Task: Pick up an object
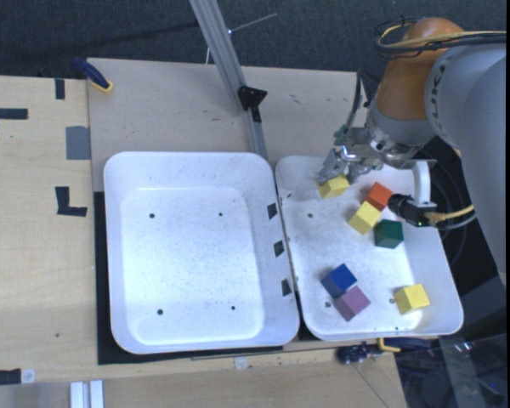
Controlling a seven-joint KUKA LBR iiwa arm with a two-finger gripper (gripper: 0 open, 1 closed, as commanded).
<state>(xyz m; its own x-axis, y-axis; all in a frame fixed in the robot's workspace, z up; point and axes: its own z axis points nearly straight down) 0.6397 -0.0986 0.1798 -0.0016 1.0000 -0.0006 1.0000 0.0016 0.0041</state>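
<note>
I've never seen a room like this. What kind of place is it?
Probably a robot test lab. A robot arm reaches over two white bins on a wooden bench, its end effector beside a yellow block, one of several colored practice blocks.

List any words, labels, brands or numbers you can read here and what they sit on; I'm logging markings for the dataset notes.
None can be read.
The blocks in the right bin carry plain coloured faces.
The black and grey tape pieces on the bench are bare shapes, not letters.
The arm shows no legible marking.
</note>
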